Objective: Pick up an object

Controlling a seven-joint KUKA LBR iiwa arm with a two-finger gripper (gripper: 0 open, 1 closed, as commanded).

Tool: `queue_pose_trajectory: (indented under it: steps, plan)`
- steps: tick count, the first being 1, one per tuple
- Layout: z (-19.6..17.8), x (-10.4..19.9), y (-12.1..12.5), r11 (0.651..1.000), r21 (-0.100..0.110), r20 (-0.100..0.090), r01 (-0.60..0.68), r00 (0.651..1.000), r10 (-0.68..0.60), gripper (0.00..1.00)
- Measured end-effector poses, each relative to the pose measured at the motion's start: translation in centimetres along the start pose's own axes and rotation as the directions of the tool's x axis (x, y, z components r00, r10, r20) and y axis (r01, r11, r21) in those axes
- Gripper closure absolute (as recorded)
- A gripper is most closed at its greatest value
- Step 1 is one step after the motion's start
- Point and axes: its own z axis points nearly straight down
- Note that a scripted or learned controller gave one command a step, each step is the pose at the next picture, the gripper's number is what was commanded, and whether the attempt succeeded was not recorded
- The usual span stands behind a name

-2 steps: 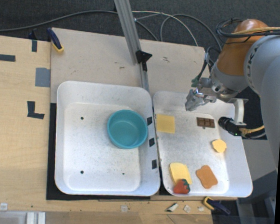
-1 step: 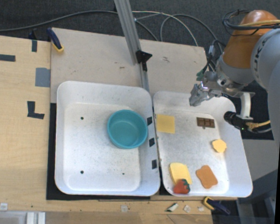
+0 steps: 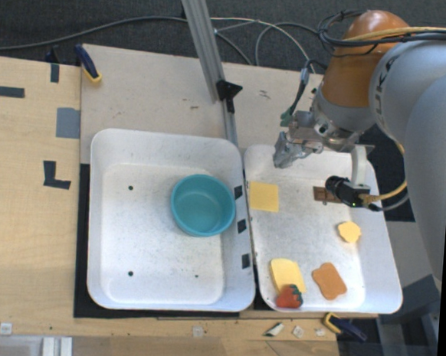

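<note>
My gripper hangs over the far left corner of the right bin, with nothing seen in it. Just in front of it a flat yellow square lies on the bin floor, apart from the gripper. Further right rests a small yellow piece. Near the front edge are a yellow wedge, a red strawberry touching it, and an orange slab. A teal bowl stands upright in the left bin.
A slanted metal pole rises behind the left bin. The bins' shared rims run between the bowl and the yellow square. A blue and yellow clamp sits at the bench's far left corner.
</note>
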Motion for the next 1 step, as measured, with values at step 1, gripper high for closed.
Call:
queue_pose_trajectory:
  steps: [1]
  plan:
    - [0.8,5.86,-0.59,1.0,0.003,0.0,0.0,1.0,0.0,1.0]
